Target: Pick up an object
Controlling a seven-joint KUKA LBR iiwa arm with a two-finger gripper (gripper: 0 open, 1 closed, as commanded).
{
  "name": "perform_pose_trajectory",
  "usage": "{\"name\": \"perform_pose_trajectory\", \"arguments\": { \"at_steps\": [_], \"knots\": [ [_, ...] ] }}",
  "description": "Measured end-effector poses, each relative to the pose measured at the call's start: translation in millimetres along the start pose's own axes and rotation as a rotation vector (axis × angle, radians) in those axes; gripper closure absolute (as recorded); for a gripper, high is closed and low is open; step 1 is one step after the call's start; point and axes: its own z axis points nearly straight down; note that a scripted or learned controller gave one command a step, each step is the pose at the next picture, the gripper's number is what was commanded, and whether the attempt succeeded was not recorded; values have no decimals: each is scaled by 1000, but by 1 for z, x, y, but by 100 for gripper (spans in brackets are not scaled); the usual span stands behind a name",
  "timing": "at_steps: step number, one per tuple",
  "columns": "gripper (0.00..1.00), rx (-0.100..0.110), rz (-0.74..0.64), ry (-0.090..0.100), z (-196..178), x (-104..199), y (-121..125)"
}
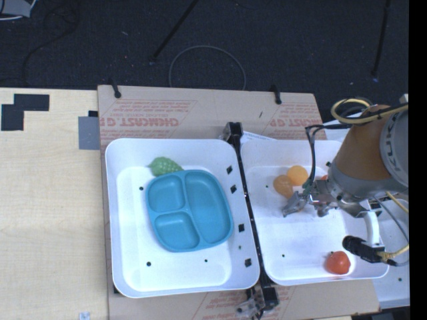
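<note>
Tool (301,204) beside two orange pieces (291,181); one red tomato (338,263).

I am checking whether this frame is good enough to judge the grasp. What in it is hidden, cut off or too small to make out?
- Gripper: too small and blurred in the camera view to tell its state or whether it touches the orange objects.
- Green object: partly hidden by the blue tray.
- Arm: cut off at the right.
</note>
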Motion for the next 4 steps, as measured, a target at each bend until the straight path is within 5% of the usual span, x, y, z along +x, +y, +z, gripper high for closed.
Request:
{"name": "perform_pose_trajectory", "arguments": {
  "at_steps": [1, 2, 4],
  "knots": [
    [0, -5, 2, -2, 22, 1, 0],
    [100, -6, 7, -2, 10, 0, 0],
    [100, -13, -1, -4, -96, 3, 0]
  ]
}}
